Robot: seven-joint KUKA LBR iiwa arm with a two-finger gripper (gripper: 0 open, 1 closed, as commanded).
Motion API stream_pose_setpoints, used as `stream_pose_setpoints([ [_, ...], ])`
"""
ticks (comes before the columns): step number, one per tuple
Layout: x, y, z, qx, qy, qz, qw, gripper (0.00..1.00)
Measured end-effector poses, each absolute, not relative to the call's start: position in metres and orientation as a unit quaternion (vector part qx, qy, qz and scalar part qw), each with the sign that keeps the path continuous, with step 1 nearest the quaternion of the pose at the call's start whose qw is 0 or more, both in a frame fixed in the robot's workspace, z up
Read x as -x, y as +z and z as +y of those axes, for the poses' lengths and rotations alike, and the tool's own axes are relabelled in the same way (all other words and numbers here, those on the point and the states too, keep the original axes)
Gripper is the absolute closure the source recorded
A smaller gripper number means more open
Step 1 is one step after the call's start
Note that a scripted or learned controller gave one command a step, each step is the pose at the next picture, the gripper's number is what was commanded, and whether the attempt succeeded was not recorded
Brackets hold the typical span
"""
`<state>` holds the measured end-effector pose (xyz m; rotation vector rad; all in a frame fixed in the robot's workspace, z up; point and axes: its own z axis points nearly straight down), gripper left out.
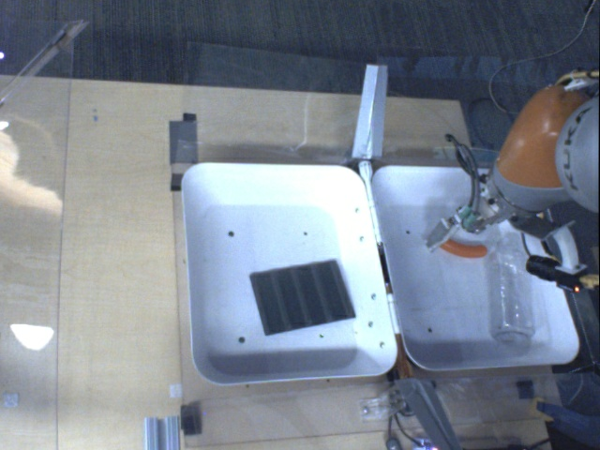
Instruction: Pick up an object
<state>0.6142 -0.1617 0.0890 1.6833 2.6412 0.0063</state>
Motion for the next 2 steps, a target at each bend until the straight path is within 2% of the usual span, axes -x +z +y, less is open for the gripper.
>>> stream_pose_setpoints([
  [1,-0.617,0.102,-0.160,-0.537,0.0046,0.844,0.008,1.00],
  [2,-0.656,0.203,-0.095,-0.485,0.0024,0.875,0.005,1.00],
])
